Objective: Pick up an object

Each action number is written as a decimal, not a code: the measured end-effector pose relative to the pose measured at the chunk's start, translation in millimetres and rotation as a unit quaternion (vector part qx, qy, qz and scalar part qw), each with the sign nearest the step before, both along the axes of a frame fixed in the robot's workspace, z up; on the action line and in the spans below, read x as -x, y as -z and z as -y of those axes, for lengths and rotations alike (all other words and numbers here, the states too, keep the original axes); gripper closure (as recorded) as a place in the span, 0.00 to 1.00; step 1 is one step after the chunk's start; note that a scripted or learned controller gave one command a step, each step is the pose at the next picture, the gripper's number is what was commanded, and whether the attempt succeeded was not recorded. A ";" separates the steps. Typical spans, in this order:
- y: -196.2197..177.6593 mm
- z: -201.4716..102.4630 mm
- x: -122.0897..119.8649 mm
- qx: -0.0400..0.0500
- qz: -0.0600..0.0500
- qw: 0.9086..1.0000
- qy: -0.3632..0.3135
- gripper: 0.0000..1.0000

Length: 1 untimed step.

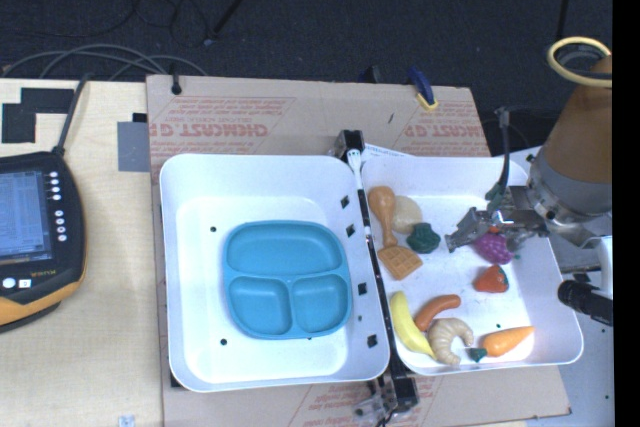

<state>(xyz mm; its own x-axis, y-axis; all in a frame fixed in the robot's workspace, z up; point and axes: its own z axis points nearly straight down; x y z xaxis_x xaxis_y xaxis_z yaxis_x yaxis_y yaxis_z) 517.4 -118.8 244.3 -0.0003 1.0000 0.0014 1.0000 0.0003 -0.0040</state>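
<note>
Jaws (492, 233) low over purple grapes (493, 248) (right bin (570, 340)); grip state cannot be told

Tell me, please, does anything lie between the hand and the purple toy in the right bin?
Nothing visible does. The hand hangs right at the purple toy; the red strawberry-like toy lies apart, on the side nearer the camera.

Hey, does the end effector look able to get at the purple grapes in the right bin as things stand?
Probably yes. The end effector sits just above the purple grapes in the right bin, with nothing lying over them. The strawberry lies close below, so it might get nudged.
</note>
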 end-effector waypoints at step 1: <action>-9.8 0.7 0.0 0.000 -0.001 1.000 0.000 1.00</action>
<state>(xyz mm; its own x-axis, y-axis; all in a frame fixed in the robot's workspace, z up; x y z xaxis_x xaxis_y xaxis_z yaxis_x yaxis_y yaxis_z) 517.4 -119.5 254.1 -0.0002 1.0000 0.0019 1.0000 0.0002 -0.0057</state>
